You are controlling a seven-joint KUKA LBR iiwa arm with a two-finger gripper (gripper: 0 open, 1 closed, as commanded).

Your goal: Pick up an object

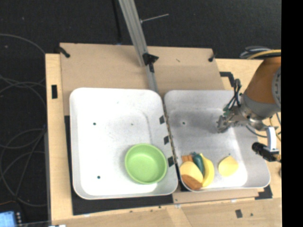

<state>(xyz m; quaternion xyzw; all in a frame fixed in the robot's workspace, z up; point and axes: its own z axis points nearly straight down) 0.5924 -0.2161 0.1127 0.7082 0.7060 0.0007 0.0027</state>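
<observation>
Approach is the step you are in, by my reading: nothing is lifted. You have two white bins, the left bin (94, 108) and the right bin (199, 110). The gripper (223, 123) hangs over the right bin's middle; how it stands, I cannot tell. One green bowl (146, 163) sits near the left bin's front right corner. A cluster of toy food (197, 170) and one yellow piece (228, 166) lie along the right bin's front edge. Next, you must move frontward, then descend.
</observation>
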